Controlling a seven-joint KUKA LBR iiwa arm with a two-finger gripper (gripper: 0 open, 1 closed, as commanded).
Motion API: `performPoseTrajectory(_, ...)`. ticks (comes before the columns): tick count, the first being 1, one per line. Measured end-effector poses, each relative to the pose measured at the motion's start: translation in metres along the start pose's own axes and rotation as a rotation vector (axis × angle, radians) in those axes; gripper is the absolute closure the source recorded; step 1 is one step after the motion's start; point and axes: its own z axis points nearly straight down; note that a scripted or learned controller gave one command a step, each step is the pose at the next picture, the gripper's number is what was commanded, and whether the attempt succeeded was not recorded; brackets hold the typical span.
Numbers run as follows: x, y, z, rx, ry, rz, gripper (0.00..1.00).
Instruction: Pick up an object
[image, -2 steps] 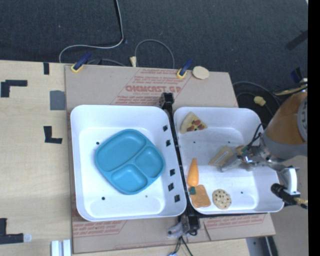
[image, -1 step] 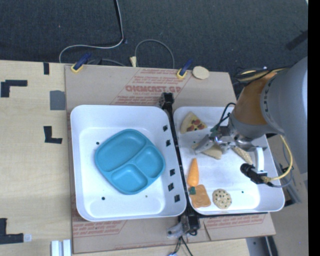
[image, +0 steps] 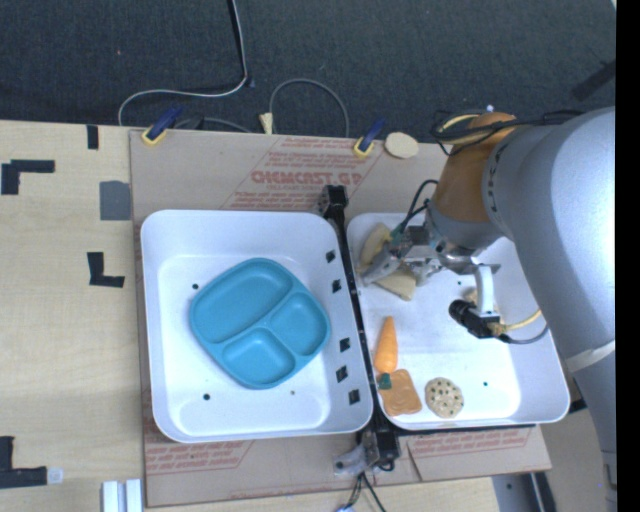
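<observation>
From my remote seat I take the black divider (image: 345, 300) between the two bins as my landmark. Left of it, the left bin (image: 165, 260) holds a blue sectioned plate (image: 260, 322), lying flat near the bin's middle. Right of the divider, in the right bin (image: 530, 390), the claw (image: 392, 258) sits low at the far end, close beside the divider, with the grey arm (image: 560, 200) and its orange band (image: 468, 180) coming in behind it. The claw is down among some pale yellowish pieces (image: 396, 286), one just at the divider and another slightly nearer the camera; I cannot tell whether its fingers are apart or together, or whether anything sits between them. Further toward the near edge, just right of the divider, an orange carrot (image: 386, 345) lies lengthwise along it, with an orange-brown flat piece (image: 401, 394) touching or nearly touching its near end. A round speckled cookie (image: 443, 397) lies just beyond that piece, further from the divider. The bench (image: 60, 300) stretches well to the divider's left
</observation>
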Motion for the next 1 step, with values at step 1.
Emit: performPoseTrajectory(1,-0.0039,0.0304,0.0024,0.035,0.001,0.000,0.00)
